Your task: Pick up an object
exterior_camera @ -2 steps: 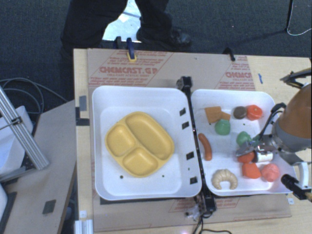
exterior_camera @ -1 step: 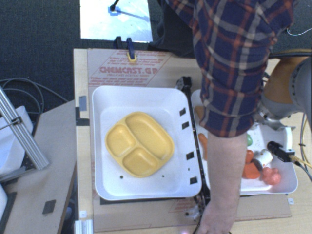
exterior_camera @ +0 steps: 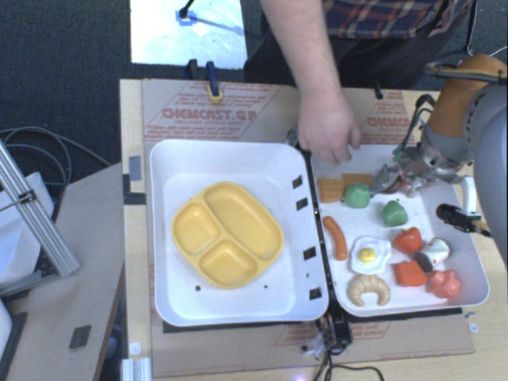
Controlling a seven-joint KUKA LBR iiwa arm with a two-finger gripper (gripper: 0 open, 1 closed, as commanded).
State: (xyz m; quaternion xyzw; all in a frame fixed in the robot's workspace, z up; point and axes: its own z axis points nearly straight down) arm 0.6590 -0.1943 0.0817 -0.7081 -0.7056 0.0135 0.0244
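Biggest thing we've got is the left bin, filling the middle of the frame, with a yellow divided plate sitting in it. The right bin at centre right is where all the candidates live.

A person's hand is reaching down from the top of the frame and hangs over the upper left corner of that right bin, so we'd want the arm to steer clear of it. The arm comes in from the right edge, and the gripper sits low at the top of the right bin, just beside a green round toy. Honestly we can't tell how the claw is set, it's too small and cluttered there.

The rest of the toys, big to small-ish:
- croissant at the bottom of the bin
- fried egg just above it
- sausage along the left wall
- red pepper, with a second green piece above it

Our take: the green round toy is the obvious target since it's nearest. To do it well, centre over it before closing, because it looks rounded and likely to squirt out sideways, and the orange slab touching its left side could get nudged along with it.
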